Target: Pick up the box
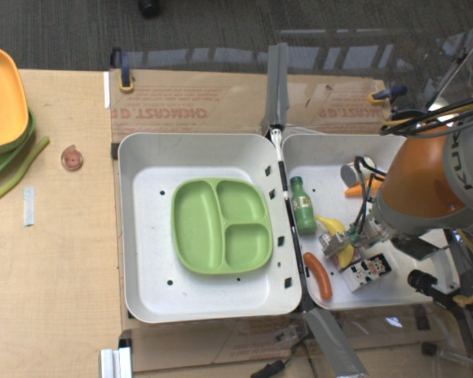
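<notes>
Fingers on the gripper (337,246) are too blurred against the clutter to read, so I cannot tell whether they stand apart or together; nothing is visibly held between them.

In the left bin (142,211) lies a green divided plate (221,225), which plays no part in this. In the right bin (323,176), a green bottle (302,205) lies along the 9 o'clock wall, with a red sausage-like piece (319,276) toward 7 o'clock. Just right of these sits a yellow banana (331,227), and the gripper hangs over or against it. The box (369,271), white with dark print, lies tilted on the bin floor at about 4 o'clock from the gripper, close beside it.

As I judge it, the gripper is lined up nearer the banana than the box. A good grasp would mean shifting toward 4 o'clock and centring over the box. The wrist should turn so the jaws span the box's shorter side, then descend clear of the banana so only the box is caught.
</notes>
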Robot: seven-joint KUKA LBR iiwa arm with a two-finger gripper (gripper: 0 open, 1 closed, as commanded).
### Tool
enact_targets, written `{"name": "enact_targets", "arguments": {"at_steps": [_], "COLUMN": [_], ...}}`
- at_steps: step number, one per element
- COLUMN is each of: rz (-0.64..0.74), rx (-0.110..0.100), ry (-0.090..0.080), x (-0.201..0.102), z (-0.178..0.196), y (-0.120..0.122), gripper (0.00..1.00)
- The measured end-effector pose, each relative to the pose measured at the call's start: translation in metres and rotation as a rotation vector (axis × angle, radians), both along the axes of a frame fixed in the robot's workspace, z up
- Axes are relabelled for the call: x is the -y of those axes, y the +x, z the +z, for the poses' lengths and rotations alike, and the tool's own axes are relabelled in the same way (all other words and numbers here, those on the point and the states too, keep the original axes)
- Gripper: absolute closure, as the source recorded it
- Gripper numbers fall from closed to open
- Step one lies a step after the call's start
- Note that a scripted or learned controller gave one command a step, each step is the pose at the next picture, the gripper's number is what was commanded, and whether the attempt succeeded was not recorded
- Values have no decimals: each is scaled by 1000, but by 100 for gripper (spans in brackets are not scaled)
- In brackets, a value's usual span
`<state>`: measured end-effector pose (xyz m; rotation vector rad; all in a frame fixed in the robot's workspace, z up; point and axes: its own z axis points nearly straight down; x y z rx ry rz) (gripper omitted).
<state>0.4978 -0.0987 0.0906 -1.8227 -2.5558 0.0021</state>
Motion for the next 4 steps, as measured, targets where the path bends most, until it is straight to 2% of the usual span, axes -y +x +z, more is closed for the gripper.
{"name": "enact_targets", "arguments": {"at_steps": [1,2,3,4], "rz": [-99,-22,37,37], "rx": [1,2,-1,-3], "ry": [-2,-3,-2,-4], "x": [-48,-94,-133,-132], "z": [100,159,131,139], "y": [85,129,76,76], "gripper": [100,100,100,100]}}
